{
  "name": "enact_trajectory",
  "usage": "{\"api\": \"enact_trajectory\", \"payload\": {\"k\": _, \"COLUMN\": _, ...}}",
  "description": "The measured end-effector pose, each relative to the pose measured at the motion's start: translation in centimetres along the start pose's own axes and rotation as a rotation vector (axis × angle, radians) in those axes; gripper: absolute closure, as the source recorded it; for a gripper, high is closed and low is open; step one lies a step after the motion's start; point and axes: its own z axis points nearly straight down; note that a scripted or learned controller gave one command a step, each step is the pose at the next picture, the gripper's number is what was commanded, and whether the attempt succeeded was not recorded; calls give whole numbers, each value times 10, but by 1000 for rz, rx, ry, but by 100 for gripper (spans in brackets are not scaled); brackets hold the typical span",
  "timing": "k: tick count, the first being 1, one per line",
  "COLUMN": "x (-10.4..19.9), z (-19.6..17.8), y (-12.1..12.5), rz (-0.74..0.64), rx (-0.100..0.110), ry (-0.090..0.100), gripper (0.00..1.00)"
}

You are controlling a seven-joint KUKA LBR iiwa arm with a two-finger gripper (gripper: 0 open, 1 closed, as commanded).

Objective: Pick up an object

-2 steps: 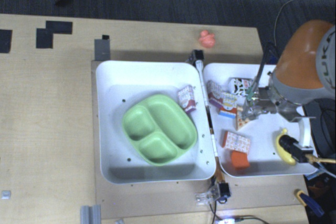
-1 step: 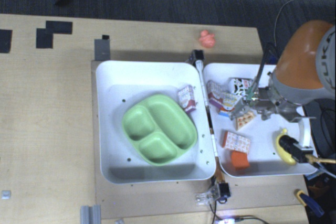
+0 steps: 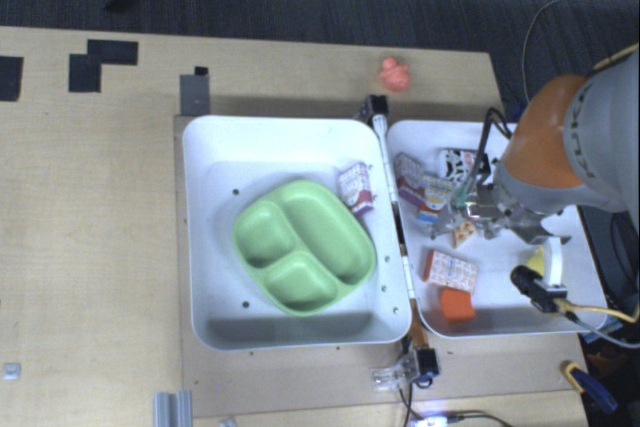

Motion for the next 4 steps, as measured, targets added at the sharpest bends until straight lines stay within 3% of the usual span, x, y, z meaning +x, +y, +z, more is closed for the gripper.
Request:
{"api": "enact_trajectory", "payload": {"k": 1, "x": -1, "z": -12, "y": 2, "rz": -1, "rx": -6, "ry": -3, "gripper": 100}}
{"api": "enact_trajectory", "payload": {"k": 2, "x": 35, "z": -129, "y": 43, "rz": -4, "rx": -7, "ry": 1, "gripper": 100}}
{"api": "enact_trajectory", "payload": {"k": 3, "x": 35, "z": -128, "y": 42, "rz": -3, "rx": -4, "ry": 0, "gripper": 0}}
{"api": "enact_trajectory", "payload": {"k": 4, "x": 4, "z": 2, "y": 52, "rz": -3, "rx": -12, "ry": -2, "gripper": 0}}
